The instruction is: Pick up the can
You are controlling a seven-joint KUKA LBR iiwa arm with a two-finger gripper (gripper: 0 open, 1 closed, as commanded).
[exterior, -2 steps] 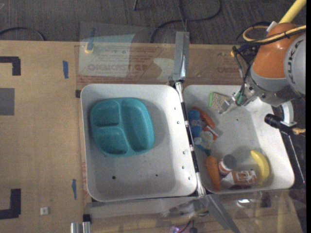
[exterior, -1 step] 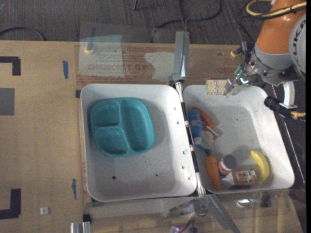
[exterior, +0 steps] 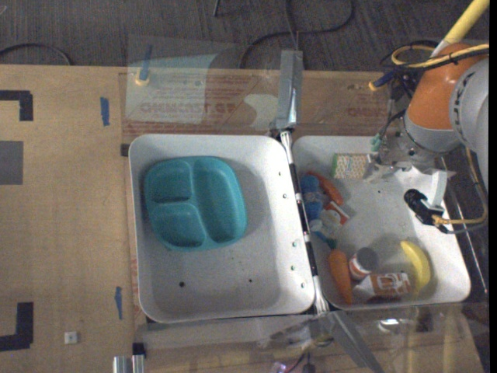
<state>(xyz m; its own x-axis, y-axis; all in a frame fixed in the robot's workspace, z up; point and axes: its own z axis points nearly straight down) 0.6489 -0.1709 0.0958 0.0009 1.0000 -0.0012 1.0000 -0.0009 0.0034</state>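
Observation:
The can [exterior: 380,284], with an orange and white label, lies near the front of the right bin [exterior: 388,216], between an orange carrot-like piece [exterior: 339,276] and a yellow banana [exterior: 418,264]. A grey round top [exterior: 365,256] shows just behind it. My gripper [exterior: 386,159] hangs over the back of the right bin, beside a green and white sponge [exterior: 351,164]. It is well behind the can and apart from it. Nothing is seen in its grasp.
A teal divided plate [exterior: 194,200] lies in the left bin [exterior: 225,286]. Blue [exterior: 313,193] and red [exterior: 331,189] toys crowd the right bin's left wall. The middle of the right bin has bare floor.

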